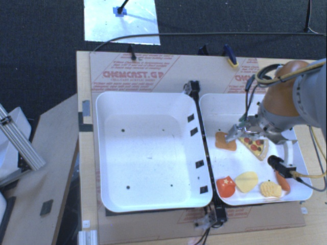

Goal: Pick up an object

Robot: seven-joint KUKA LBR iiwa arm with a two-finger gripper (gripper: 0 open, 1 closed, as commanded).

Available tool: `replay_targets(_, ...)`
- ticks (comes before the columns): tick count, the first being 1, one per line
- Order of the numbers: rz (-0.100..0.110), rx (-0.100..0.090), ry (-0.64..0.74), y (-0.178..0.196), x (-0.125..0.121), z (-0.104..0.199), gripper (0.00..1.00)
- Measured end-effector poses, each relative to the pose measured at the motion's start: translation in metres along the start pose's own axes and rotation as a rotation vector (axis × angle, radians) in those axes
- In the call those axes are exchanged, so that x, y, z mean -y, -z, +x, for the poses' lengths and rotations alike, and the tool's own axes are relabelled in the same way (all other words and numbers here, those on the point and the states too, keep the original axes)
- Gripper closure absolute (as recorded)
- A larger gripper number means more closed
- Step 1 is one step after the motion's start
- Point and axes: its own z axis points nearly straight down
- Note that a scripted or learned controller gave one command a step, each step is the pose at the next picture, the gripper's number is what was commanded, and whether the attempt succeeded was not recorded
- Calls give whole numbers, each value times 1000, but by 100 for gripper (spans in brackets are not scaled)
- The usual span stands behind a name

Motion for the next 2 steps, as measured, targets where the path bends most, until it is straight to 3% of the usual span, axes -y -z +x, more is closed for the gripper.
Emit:
replay_targets(1, -8, 6, -1, 14, -3, -3, 100)
replay_targets(2, 11, 0, -6, -4, -14, -68, 100)
